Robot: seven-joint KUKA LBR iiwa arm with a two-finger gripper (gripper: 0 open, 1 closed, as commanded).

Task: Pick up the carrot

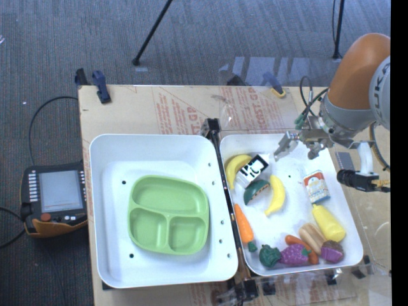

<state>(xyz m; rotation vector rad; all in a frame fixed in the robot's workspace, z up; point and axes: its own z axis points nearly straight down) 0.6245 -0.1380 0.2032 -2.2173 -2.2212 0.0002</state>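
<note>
We see the gripper (298,144) open and empty at upper right, far from the carrot (243,224) by the bin (347,203) wall, risking a clipped grasp.

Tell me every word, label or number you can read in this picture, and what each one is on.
"UK": on the arm at the right edge, cut off by the frame.
Red mirrored print on the bench board: too faint to read.
White marks on the black box: too blurred to read.
Red label on the small carton: too small.
Screen of the pendant: nothing legible.
</note>
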